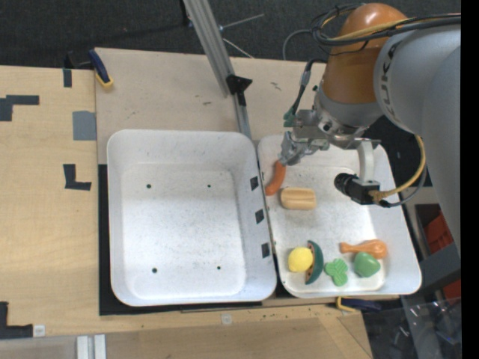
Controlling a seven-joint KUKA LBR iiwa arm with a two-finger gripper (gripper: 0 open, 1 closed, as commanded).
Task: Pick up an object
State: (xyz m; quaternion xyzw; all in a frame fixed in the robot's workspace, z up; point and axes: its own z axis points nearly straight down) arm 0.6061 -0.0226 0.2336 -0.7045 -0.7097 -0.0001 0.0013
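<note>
Hovering over the right bin [400,275], nothing lifted yet.

Reaching in from the upper right of the frame, with the gripper [290,154] hanging low at the bin's upper left corner, just above the top end of the orange sausage [276,178]. Impossible to tell whether pinching, pressed together or spread, since the tips are blurring into the grey of the wrist. Sausage lying tilted against the bin's left wall, apparently resting on the floor of the bin rather than being raised. Bread roll [298,198] sitting just to its right; lemon [300,259], dark green pod [315,263], small green piece [337,271], green pepper [366,264] and carrot [362,248] clustering along the lower edge. Left bin [120,200] lying at frame centre. Judging the pick as barely begun: closing on something and lifting both remaining.
</note>
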